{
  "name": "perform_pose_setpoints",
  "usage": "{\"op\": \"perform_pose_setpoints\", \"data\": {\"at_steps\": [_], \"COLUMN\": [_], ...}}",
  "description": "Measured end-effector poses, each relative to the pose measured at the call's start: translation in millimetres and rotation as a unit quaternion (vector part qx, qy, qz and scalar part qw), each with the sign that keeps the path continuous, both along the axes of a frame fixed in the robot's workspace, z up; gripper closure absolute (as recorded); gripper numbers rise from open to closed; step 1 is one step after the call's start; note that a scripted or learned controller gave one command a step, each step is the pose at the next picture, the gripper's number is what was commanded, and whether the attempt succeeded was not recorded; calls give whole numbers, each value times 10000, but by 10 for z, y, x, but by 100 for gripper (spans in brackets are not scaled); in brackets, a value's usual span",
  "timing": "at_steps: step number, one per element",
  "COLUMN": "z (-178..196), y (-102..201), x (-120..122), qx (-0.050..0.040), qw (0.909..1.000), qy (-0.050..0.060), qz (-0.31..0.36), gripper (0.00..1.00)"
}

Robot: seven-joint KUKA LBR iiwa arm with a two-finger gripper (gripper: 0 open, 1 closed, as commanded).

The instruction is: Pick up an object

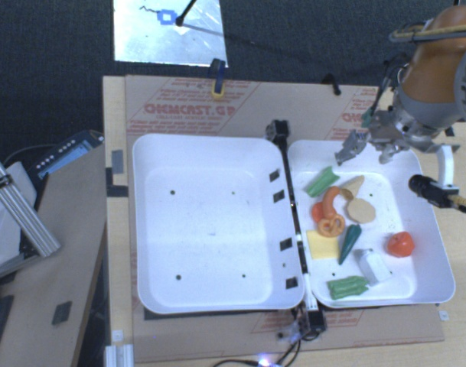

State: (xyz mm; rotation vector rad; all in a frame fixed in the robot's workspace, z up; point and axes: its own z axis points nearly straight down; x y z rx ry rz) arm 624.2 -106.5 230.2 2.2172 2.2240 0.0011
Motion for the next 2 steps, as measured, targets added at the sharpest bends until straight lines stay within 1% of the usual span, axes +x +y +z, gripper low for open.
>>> {"op": "perform_pose_setpoints", "data": {"at_steps": [1, 2], "z": [-1245, -1411], "y": [-415, 48], "x": [25, -525], "qx": [0, -28], "qw": [10000, 10000], "qy": [40, -67], "qz": [-23, -2], "gripper": [0, 0]}}
